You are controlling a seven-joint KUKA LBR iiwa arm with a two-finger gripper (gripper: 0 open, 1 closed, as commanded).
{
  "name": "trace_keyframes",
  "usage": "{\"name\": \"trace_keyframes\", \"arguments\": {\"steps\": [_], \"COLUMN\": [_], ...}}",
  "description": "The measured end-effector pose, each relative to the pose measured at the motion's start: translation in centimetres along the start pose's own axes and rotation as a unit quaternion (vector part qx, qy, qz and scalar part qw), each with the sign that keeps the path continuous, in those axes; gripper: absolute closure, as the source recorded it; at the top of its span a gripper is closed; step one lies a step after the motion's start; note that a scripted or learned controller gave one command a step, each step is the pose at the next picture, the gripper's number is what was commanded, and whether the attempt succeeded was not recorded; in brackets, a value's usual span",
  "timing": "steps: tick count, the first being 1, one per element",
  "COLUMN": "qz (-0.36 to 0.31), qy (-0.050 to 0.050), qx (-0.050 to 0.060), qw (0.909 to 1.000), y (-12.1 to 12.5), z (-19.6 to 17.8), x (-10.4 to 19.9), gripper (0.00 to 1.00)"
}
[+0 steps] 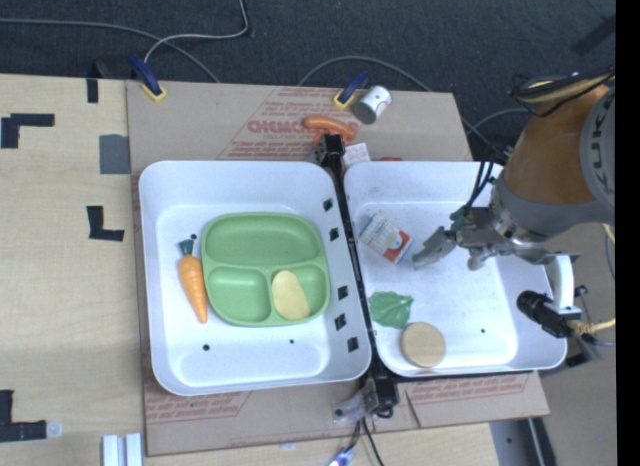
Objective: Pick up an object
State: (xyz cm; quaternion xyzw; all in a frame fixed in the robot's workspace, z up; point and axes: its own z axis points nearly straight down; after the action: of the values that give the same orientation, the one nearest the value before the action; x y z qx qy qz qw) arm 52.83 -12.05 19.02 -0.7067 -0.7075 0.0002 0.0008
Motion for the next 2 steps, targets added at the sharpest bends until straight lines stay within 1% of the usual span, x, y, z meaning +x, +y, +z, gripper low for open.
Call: {"name": "trace_keyframes", "arguments": {"steps": [1,2], "qz": [0.0,0.001], "qy": [0.0,-0.001], "qx": [-0.003,0.0], "qw": [1.0,1.0], "y": [4.2,3.5], "z": [10.4,9.6], "x": [2.6,-2.8], "gripper": [0.0,0.0]}}
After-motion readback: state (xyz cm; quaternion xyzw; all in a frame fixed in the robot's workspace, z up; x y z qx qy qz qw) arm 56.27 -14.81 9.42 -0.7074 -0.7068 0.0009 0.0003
